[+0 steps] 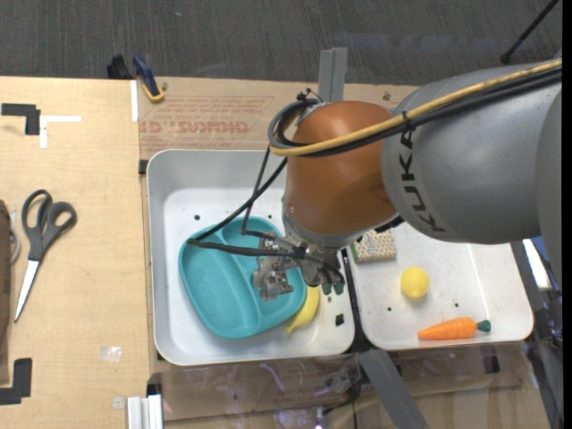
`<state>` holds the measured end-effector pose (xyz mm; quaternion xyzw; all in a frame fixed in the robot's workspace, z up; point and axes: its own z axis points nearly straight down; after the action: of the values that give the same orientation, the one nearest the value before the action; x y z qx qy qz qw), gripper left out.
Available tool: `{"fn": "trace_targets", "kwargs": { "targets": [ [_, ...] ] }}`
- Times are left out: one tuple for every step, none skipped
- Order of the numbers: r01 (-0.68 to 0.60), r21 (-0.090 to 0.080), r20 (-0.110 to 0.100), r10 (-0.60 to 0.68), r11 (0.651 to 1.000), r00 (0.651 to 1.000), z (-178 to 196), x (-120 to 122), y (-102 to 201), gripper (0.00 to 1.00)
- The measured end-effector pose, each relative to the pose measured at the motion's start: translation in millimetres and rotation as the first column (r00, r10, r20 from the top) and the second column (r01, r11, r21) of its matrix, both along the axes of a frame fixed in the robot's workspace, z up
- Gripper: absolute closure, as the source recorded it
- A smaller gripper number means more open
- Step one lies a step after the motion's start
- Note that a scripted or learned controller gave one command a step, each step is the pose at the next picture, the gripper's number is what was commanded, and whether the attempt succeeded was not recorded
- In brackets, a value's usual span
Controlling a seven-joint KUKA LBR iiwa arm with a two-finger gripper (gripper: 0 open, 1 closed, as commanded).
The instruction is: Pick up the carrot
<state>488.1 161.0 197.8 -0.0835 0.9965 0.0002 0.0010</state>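
The carrot [450,330], orange with a green stub at its right end, lies on its side near the front edge of the right bin [514,324]. My gripper [275,281] hangs over the left bin [170,239], above the right part of a teal plate [214,284], well to the left of the carrot. The arm's orange band and grey body cover the middle of the view and hide the gap between the bins. Nothing shows between the fingers.
A yellow banana [307,308] lies at the plate's right edge, just under the gripper. A yellow lemon [414,282] and a speckled sponge block [374,247] sit in the right bin. Scissors [37,231] lie on the bench at far left.
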Motion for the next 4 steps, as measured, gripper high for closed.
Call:
{"fn": "trace_targets", "kwargs": {
  "targets": [
    [0.421, -0.002, -0.003, -0.421, 0.907, 0.907, -56, 6, -48, 1.00],
    [0.400, 0.000, 0.000, -0.400, 0.916, 0.916, 7, -10, 7, 1.00],
    [-0.223, 0.000, -0.002, 0.223, 0.975, 0.975, -35, 2, 0, 1.00],
    [0.133, 0.000, 0.000, -0.133, 0.991, 0.991, -15, 36, -59, 1.00]
  ]
}}
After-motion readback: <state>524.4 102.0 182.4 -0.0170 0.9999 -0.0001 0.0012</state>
